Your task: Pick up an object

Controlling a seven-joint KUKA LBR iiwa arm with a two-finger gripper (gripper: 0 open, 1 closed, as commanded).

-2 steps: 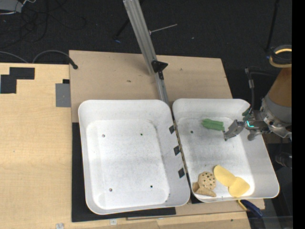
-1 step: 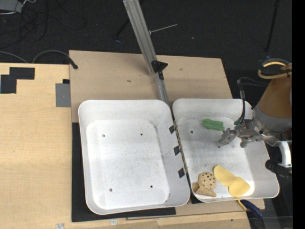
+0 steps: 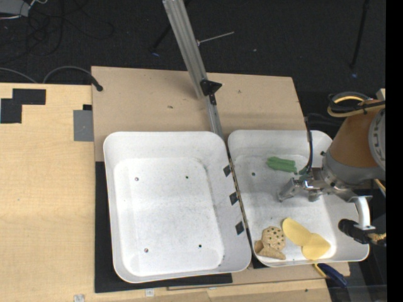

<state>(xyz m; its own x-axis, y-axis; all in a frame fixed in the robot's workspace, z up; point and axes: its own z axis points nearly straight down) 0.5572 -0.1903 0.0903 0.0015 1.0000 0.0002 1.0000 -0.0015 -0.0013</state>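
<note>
Right bin: jaws' tips blurred.

In the right bin, two flat pieces lie beside a cookie, a small block farther back.

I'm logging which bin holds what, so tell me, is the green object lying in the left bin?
No, the green object lies in the right bin, near its far side, beside the gripper.

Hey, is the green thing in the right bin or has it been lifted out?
In the bin. The green object lies flat on the right bin floor near its far side, apart from the gripper, which sits just in front of it.
</note>
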